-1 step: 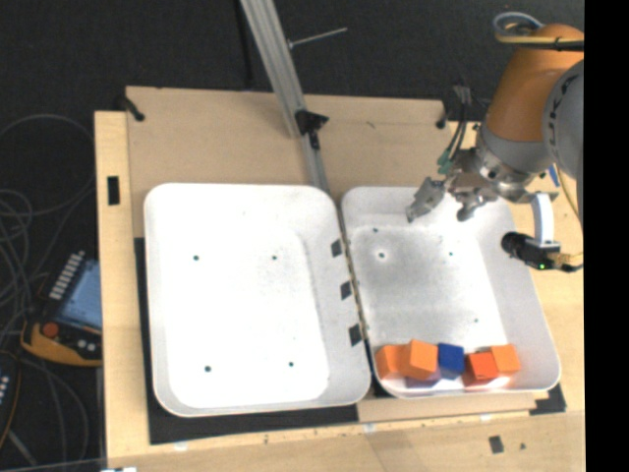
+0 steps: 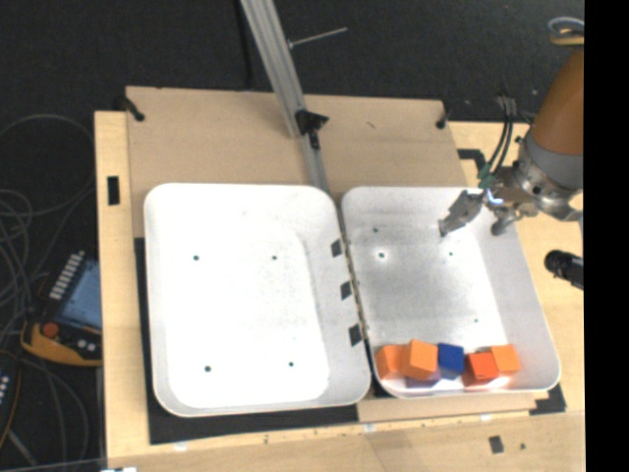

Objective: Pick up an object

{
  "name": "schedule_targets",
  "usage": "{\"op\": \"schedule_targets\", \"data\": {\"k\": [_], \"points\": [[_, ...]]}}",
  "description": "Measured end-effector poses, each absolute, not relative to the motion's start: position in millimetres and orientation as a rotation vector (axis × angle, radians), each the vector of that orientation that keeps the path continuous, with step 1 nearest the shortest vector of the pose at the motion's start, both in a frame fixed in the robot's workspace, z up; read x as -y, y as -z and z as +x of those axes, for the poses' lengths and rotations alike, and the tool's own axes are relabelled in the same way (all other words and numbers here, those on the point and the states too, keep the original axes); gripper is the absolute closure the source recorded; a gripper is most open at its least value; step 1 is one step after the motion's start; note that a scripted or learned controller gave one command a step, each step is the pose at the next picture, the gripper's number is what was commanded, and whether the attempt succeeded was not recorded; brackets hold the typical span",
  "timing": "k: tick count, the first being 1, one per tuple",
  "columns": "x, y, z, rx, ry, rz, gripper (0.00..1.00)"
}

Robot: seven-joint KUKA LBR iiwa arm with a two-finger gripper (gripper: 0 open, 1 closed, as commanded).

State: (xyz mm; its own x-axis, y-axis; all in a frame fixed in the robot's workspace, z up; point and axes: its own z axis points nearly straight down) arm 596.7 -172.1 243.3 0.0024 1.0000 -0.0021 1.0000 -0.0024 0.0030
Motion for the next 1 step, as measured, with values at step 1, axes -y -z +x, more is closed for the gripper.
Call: {"op": "schedule_targets", "data": {"k": [1], "points": [[161.3,-171.7,567.6,-2.224,0.008,2.226,0.00]]}}
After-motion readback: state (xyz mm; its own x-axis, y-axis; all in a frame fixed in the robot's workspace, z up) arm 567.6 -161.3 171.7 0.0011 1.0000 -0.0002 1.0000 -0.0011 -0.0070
